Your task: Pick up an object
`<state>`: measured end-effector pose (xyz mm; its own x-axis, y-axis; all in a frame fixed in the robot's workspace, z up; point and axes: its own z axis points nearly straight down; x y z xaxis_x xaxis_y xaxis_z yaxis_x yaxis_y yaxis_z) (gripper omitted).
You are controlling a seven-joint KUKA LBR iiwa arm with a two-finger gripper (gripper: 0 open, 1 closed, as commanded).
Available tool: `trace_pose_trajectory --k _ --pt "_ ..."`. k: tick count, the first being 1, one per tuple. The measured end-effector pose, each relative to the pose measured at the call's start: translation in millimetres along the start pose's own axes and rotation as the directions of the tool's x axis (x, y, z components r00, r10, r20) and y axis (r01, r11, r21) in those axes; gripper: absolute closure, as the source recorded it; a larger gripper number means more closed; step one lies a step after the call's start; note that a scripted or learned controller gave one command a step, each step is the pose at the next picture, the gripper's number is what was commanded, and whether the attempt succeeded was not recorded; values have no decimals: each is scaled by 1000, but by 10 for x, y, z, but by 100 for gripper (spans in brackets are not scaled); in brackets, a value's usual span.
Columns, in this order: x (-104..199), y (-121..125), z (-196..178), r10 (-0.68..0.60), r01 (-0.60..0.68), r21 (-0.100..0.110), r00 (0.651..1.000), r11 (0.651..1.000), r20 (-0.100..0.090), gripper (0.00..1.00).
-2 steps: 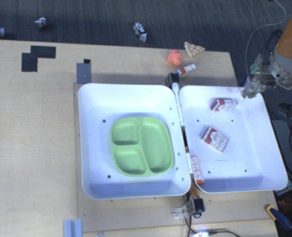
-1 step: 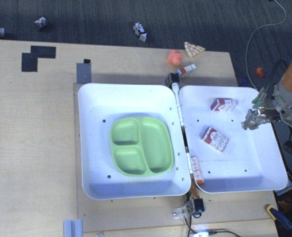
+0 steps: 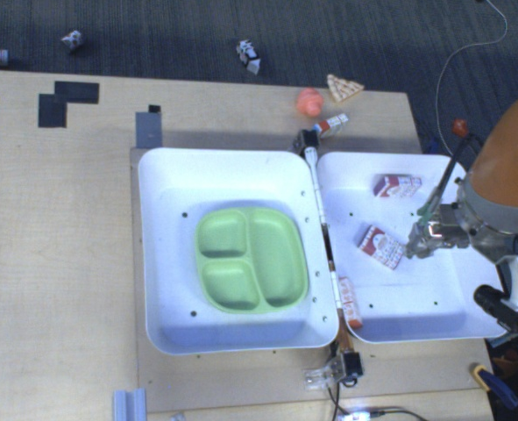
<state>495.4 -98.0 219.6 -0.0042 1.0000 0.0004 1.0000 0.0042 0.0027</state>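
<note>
From above, the gripper (image 3: 419,238) hangs in the right bin (image 3: 434,318), just beside 1 red-and-white carton (image 3: 381,246); whether its tips are parted is unclear. A second carton (image 3: 395,185) lies near the far wall. The left bin (image 3: 166,323) holds a green tray (image 3: 251,259).

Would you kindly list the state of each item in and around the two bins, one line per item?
Green divided plate: flat in the left bin, compartments bare.
Upper red-and-white carton: lying in the right bin, apart from the gripper.
Lower red-and-white carton: lying tilted, just beside the gripper.
Orange ball: resting on the bench behind the bins.
</note>
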Motion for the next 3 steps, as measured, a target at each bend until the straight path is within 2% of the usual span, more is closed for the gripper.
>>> trace_pose_trajectory --k 1,2,3 --pt "628 -76 43 -1 1 1 1000 1000 -1 100" --pt "1147 419 -297 0 0 -1 1000 1000 -1 100" --pt "1685 995 -138 -1 1 1 1000 1000 -1 100"
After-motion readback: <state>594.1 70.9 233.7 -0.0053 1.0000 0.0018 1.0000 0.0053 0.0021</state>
